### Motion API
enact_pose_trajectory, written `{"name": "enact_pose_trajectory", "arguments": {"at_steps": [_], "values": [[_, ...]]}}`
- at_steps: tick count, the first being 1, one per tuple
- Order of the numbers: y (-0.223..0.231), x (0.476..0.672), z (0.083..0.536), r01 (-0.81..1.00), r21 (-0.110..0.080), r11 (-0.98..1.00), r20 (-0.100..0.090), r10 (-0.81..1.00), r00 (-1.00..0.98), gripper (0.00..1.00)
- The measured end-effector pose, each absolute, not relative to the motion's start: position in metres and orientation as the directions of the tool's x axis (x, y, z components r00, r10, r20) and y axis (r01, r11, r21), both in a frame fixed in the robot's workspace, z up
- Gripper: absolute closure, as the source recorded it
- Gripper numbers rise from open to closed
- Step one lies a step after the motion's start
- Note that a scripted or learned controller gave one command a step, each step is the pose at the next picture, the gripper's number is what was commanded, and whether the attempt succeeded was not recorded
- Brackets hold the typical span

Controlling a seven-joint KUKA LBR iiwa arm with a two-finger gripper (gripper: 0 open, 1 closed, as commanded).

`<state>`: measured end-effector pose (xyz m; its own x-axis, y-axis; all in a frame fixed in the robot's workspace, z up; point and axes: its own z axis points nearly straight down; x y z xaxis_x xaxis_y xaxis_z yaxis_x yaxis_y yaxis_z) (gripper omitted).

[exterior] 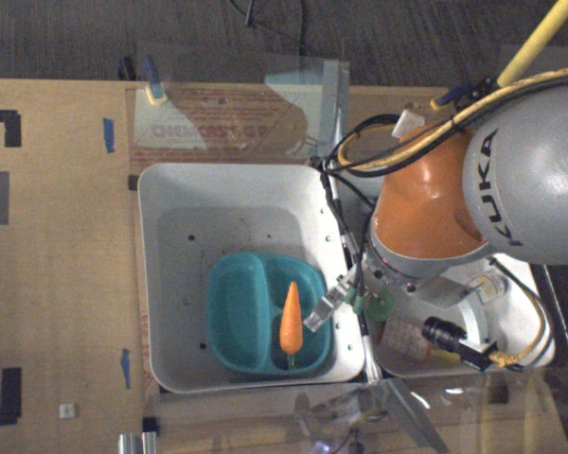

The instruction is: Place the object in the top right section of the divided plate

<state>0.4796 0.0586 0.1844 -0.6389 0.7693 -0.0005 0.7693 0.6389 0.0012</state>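
Carrot (291, 319) lies in a right-hand section of the teal plate (237, 310) in the left bin (170, 253). Your claw (324, 308) hovers just beside it; its opening you cannot tell. Judge placement done; withdraw next.

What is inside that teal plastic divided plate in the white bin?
An orange carrot lies lengthwise in one section of the teal plastic divided plate, tip pointing up the image. The wide section beside it holds nothing visible. The metal gripper covers a little of the plate's right rim.

Orange carrot (291, 318), teal divided plate (237, 320), white bin (170, 253), grey arm (525, 187) with orange band, apparently metallic gripper (324, 308).
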Motion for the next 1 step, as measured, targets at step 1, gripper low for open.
{"name": "enact_pose_trajectory", "arguments": {"at_steps": [1], "values": [[-0.0113, 0.4798, 0.1847, 0.525, 0.000, 0.851, 0.001, 0.525, -0.851, 0.00]]}}
